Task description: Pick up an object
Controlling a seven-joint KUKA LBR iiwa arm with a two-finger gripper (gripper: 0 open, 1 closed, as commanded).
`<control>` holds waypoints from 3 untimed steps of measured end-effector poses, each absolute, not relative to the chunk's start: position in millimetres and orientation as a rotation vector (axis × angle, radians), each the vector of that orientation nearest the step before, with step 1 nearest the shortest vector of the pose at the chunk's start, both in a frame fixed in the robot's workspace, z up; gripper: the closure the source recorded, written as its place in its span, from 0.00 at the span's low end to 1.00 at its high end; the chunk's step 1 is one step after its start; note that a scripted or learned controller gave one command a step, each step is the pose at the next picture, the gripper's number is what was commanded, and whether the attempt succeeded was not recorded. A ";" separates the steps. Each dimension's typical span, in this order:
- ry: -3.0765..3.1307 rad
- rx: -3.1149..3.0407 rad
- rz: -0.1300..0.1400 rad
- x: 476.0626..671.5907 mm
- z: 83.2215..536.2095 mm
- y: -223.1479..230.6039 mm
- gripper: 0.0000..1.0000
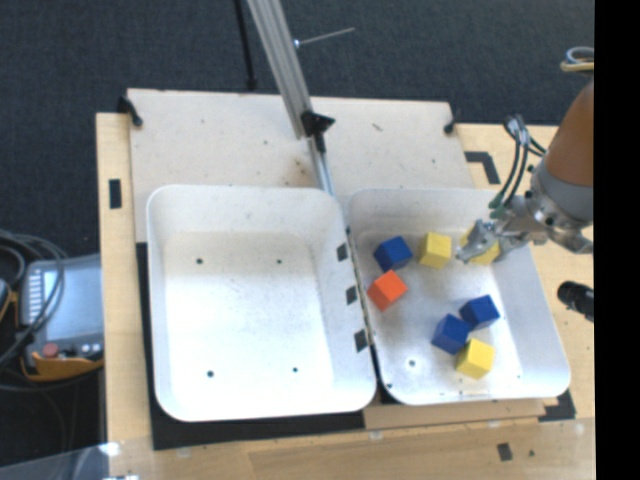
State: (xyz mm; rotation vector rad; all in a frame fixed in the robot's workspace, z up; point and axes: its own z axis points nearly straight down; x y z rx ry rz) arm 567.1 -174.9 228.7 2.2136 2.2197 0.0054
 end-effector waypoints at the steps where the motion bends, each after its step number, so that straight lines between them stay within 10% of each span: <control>1: 2.230 2.211 0.005 572.9 235.5 -113.3 1.00; 3: 2.232 2.215 0.000 581.7 225.0 1.3 1.00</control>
